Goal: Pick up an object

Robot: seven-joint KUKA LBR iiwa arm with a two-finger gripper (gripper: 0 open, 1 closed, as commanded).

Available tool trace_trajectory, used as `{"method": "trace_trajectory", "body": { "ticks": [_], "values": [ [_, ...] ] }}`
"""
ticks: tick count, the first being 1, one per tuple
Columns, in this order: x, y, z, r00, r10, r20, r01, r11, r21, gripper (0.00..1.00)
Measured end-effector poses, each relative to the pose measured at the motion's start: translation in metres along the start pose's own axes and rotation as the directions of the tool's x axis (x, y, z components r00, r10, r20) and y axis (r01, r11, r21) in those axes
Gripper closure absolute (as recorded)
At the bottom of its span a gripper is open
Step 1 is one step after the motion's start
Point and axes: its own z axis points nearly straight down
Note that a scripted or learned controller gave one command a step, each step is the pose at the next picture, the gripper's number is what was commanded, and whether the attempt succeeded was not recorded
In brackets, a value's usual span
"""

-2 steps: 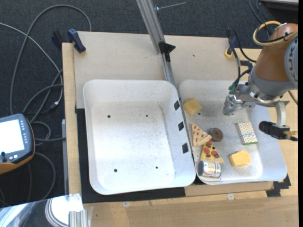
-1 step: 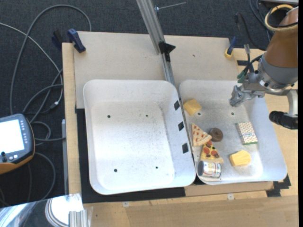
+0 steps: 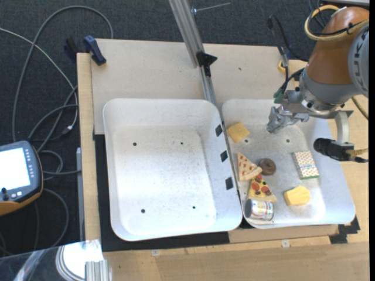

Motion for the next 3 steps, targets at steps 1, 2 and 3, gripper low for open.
{"method": "trace_trajectory", "body": {
  "ticks": [1,2,3],
  "values": [
    [0.059,0.002,-0.013,1.000,-0.002,0.000,0.002,1.000,-0.004,1.00],
    [0.110,0.005,-0.006,1.000,-0.001,0.001,0.001,1.000,0.000,1.00],
    [0.161,0.010,-0.002,1.000,-0.001,0.001,0.001,1.000,-0.002,1.00]
  ]
}}
